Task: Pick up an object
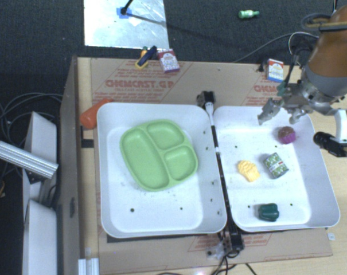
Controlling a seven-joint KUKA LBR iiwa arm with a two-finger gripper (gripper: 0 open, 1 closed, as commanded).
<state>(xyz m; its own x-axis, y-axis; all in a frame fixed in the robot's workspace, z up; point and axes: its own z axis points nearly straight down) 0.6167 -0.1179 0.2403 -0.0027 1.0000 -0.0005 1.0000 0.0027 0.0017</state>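
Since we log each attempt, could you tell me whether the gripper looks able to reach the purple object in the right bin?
Probably yes: the gripper hangs just above the purple object, with nothing between them.

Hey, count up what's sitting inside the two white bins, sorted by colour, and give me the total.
Green: 3, the divided plate in the left bin, the small can and the dark green pepper in the right bin
Yellow: 1, the yellow piece
Purple: 1, the purple piece
Total: 5
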